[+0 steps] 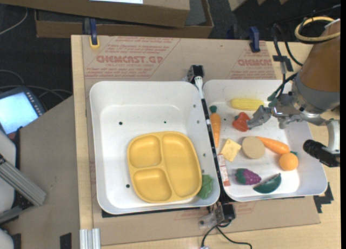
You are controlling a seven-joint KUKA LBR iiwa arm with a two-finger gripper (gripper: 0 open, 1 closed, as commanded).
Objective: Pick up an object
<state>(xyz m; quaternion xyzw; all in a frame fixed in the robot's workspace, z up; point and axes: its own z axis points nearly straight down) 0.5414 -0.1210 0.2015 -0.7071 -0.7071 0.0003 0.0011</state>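
The right bin (312,186) is smooth white plastic and holds a pile of glossy toy food: a bumpy yellow corn cob (246,103) at the far side, a tapered carrot (273,145) and a round beige disc (252,147) mid-bin, a square cheese wedge (231,149) left of the disc. The metal pincer (258,118) hangs just above a small red piece (241,122), but I honestly can't tell how it's set. The left bin (108,102) carries a rounded, three-compartment yellow tray (162,166).
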